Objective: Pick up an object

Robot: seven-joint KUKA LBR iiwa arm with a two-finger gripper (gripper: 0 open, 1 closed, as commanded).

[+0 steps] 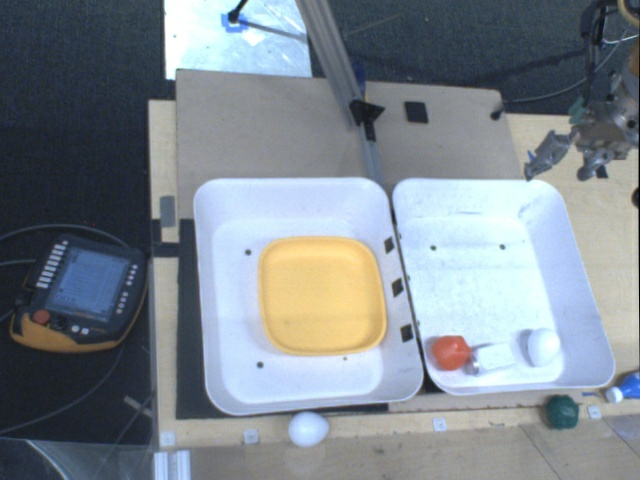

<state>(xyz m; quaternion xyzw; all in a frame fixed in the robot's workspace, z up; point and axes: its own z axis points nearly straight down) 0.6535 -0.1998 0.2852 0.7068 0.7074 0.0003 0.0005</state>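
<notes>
My gripper [562, 164] hangs open past the far right corner of the right bin [480, 268], with nothing between its fingers. In the right bin's near end lie a red object [448, 351], a small white piece [490, 358] and a white ball [542, 345], all well away from the gripper. A square yellow plate [323, 295] rests in the middle of the left bin [225, 268].
Outside the bins on the bench's front edge lie a white egg [308, 429], a green ball [561, 411] and a blue item [625, 390]. A metal pole [335, 43] slants across the back. A teach pendant [75, 290] sits on the floor at left.
</notes>
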